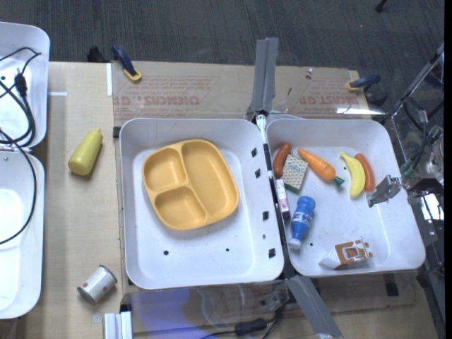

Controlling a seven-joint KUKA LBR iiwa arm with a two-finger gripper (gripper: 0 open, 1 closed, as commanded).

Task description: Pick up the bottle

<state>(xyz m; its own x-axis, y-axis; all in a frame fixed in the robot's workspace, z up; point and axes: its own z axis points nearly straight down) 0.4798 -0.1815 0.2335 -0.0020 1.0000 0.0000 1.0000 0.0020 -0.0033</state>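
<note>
Blue bottle (301,221) lies well left of the jaws (385,190).

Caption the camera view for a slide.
Gripper poised at right bin's edge; blue bottle lies untouched near the divider.

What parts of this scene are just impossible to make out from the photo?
- Gripper, camera view: too small and dim against the bin's right rim to tell how it is set.
- Arm: cut off by the right edge.
- Blue bottle: label print too small to read.
- Small carton: its printing is blurred.
- White tubs at left: cut off by the left edge.
</note>
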